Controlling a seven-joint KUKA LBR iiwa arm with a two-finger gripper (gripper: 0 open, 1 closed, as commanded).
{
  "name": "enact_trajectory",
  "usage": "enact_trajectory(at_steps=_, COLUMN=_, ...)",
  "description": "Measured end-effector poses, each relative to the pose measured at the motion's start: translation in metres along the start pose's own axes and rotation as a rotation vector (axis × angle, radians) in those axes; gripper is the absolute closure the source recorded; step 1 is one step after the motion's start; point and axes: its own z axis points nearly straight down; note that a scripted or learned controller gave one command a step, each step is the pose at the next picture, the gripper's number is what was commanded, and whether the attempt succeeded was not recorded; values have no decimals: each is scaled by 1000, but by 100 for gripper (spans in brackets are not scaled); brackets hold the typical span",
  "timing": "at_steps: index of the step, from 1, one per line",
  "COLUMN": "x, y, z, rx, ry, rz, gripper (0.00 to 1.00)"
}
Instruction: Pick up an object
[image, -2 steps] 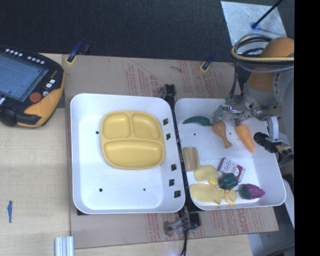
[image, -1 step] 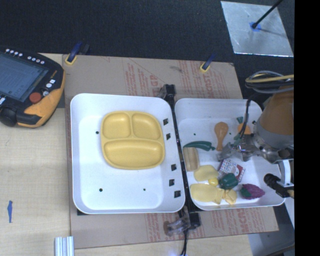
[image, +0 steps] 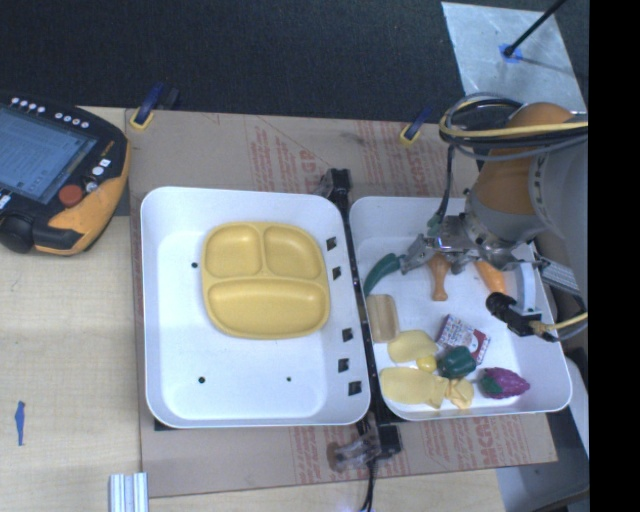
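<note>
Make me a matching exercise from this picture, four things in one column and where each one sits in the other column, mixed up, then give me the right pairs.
Things:
1. yellow divided plate
2. purple toy
3. teach pendant
4. gripper

Places:
A. on the bench, left of both bins
B. near corner of the right bin
C. middle of the left bin
D. over the far part of the right bin, by a green piece and an orange piece

Pairs: 1-C, 2-B, 3-A, 4-D
</note>
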Motion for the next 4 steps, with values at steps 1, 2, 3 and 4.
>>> enact_trajectory(at_steps=1, x=-34, y=39, z=0, rx=0, ry=-1, rz=1, gripper=0)
enact_trajectory(at_steps=2, x=-33, y=38, z=-10, rx=6, ry=-1, rz=-4, gripper=100)
enact_trajectory(at_steps=3, x=-77, y=35, z=-44, rx=3, ry=0, rz=5, gripper=100)
enact_trajectory(at_steps=4, x=-77, y=35, z=-44, rx=5, ry=0, rz=2, gripper=0)
